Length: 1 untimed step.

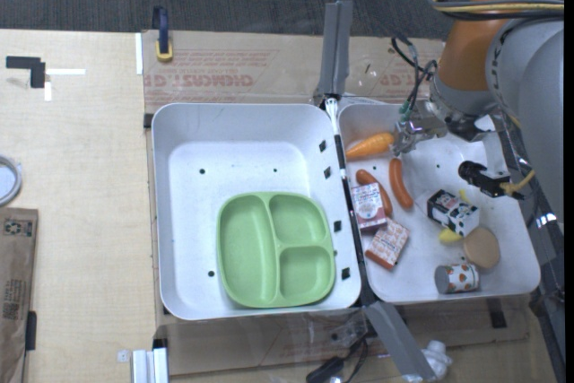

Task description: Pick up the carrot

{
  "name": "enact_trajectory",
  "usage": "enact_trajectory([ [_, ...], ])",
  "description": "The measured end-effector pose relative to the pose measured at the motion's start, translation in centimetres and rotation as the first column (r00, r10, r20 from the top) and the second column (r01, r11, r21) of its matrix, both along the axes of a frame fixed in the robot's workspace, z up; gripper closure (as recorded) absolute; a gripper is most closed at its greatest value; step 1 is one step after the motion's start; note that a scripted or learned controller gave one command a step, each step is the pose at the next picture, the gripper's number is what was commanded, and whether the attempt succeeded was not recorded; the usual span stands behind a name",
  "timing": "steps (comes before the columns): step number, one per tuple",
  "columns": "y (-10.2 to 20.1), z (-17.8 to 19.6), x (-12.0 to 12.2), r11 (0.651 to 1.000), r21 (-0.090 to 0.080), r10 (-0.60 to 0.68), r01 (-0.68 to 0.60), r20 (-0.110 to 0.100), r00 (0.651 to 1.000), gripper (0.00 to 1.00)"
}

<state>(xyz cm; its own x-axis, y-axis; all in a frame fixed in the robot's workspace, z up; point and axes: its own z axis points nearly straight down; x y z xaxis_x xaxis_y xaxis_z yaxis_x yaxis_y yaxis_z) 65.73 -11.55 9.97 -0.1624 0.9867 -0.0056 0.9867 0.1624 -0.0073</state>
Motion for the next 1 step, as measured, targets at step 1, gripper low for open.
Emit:
enact_trajectory([
  [1,0.29,7.70,-4.02,0.964,0.005,-0.267,0.267,0.005,0.964,1.00],
])
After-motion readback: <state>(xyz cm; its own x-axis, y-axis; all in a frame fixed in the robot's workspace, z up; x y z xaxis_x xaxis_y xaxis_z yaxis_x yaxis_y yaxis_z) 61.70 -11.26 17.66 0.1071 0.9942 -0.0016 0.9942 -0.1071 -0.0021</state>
